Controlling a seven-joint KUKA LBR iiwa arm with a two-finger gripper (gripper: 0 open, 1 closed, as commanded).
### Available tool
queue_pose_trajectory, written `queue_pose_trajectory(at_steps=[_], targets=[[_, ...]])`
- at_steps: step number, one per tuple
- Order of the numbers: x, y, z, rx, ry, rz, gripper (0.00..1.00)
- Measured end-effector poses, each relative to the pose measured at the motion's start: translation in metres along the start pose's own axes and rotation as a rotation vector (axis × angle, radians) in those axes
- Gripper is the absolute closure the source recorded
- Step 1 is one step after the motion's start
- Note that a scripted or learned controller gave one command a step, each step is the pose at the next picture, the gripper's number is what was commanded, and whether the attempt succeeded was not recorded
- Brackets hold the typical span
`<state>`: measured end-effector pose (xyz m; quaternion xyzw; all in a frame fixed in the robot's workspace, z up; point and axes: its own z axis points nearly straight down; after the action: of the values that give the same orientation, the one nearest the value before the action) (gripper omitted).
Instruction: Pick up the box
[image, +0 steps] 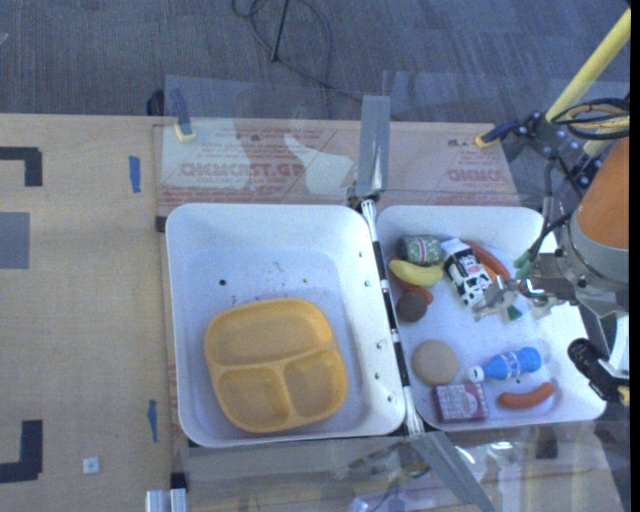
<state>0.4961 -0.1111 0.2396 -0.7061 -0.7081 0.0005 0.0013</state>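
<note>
The box (461, 402) is small and dark red with a pale label. It lies flat at the near edge of the right bin (560, 335), between a tan round bun (435, 361) and a red sausage (525, 396). My gripper (497, 301) hangs over the middle of the right bin, well behind the box and apart from it. It is close beside a black-and-white carton (464, 276). Nothing shows as held in it.
The right bin also holds a green can (422, 248), a banana (415, 272), an orange carrot (488, 260), a brown ball (412, 305) and a blue bottle (510, 364). In the left bin (200, 250) lies a yellow divided tray (276, 363). Cables hang at the right.
</note>
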Motion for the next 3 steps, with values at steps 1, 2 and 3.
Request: queue_pose_trajectory(at_steps=[1,2,3], targets=[[0.08,0.031,0.056,0.0,0.0,-0.036,0.0],[0.048,0.052,0.056,-0.002,-0.001,0.138,0.0],[-0.047,0.057,-0.112,-0.002,-0.002,0.172,0.0]])
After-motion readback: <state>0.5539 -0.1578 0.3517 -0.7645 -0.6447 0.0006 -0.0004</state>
